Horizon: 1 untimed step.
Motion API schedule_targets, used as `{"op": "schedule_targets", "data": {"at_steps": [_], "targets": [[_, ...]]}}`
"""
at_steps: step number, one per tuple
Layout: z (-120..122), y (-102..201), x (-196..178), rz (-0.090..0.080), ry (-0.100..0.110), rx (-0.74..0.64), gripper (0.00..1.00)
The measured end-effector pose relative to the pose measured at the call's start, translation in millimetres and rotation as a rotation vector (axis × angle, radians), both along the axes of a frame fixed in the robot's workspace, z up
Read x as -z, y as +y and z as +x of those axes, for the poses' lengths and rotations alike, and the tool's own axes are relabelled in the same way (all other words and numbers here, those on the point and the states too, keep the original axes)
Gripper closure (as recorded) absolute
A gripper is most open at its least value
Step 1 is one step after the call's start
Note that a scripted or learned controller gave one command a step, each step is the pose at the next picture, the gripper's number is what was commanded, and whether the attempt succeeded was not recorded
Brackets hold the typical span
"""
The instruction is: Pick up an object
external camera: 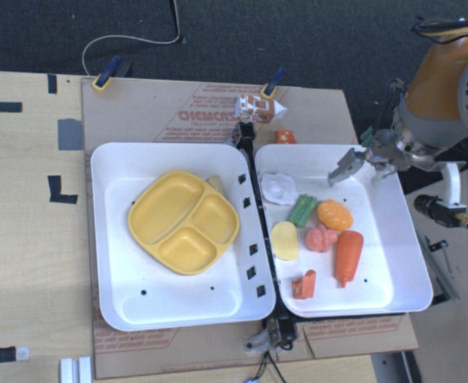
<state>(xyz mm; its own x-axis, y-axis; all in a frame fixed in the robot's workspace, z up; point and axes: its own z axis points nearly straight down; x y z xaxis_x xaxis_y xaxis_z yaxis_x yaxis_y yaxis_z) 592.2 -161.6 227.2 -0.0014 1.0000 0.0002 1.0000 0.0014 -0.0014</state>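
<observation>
My gripper [359, 166] hovers over the upper right part of the right bin [393, 238], fingers spread open with nothing between them. Below and left of it lie the toy foods: an orange piece [334, 215], a pink piece [321, 238], a carrot [347, 255], a green piece [302, 210], a pale yellow piece [285, 240], a small red piece [304, 285] and a white piece [278, 187]. None of them touches the gripper.
The left bin [114, 294] holds a yellow divided plate [184, 221]. A small carton [259, 108] and an orange item [285, 137] lie on the cardboard behind the bins. A black divider clip line [253, 214] runs between the bins.
</observation>
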Motion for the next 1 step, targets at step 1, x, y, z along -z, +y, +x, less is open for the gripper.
{"op": "schedule_targets", "data": {"at_steps": [1], "targets": [[1.0, -6.6, 127.3, -0.003, -0.012, 0.001, 0.00]]}}
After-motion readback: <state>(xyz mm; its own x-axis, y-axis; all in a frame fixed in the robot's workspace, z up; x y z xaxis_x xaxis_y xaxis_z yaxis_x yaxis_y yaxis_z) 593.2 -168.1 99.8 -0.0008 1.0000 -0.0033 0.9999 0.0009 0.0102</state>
